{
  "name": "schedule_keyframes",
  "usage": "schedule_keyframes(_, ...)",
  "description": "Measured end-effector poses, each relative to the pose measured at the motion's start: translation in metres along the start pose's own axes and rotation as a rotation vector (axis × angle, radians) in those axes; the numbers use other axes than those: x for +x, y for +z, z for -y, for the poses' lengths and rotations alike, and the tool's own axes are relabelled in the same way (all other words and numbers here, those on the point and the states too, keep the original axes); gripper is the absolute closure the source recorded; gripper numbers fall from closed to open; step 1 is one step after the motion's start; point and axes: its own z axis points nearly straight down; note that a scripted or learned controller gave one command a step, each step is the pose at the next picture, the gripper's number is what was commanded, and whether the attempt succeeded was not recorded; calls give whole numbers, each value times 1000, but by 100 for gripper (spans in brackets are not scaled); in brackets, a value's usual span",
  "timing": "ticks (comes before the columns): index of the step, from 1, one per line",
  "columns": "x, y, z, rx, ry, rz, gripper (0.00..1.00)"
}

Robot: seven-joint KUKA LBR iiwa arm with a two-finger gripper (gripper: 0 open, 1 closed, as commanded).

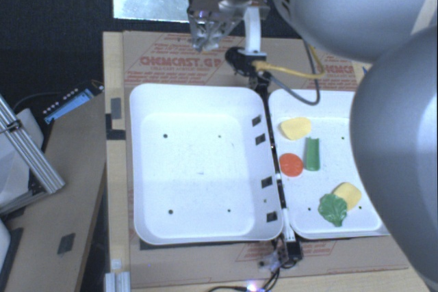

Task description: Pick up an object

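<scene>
Hovered gripper (205, 34) beyond left bin's (147, 147) far edge, fingers' state impossible to tell. Nothing picked yet; needed reach toward right bin's (363, 226) orange disc (291, 165).

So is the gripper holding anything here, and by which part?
Nothing shows between its fingers. The gripper hangs above the cardboard behind the bins; all five toy items lie in the right bin.

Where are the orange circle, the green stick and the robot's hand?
orange circle (291, 165), camera view, middle of its flat top.
green stick (312, 154), camera view, middle of its length.
hand (205, 37), camera view, between its fingertips, above the cardboard.
</scene>
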Motion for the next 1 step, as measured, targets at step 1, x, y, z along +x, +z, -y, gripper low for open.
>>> schedule_keyframes(1, -85, -102, -1, -13, 16, 3, 100)
